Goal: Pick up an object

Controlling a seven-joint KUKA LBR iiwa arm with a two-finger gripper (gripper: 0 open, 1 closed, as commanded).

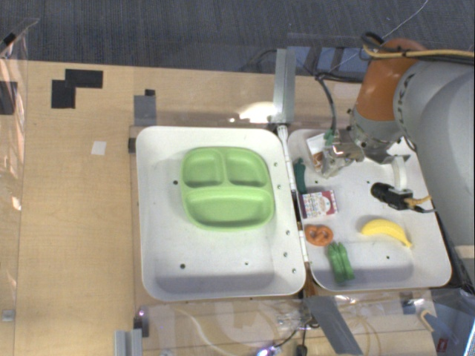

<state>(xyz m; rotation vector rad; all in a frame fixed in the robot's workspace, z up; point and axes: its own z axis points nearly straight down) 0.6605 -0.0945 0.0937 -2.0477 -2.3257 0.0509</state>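
Robot lab: bench (pixel 74 199), 2 bins (pixel 156 273)

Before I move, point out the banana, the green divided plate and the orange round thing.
banana (pixel 387 231): camera view, middle of its curved body.
green divided plate (pixel 223 206): camera view, floor of its large compartment.
orange round thing (pixel 319 234): camera view, its centre.

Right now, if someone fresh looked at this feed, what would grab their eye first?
Probably the green divided plate, lying alone in the middle of the left bin. Next, the grey arm with its orange band reaching into the right bin, its hand low at the bin's far left corner. Then the yellow banana in the right bin, toward its near right.
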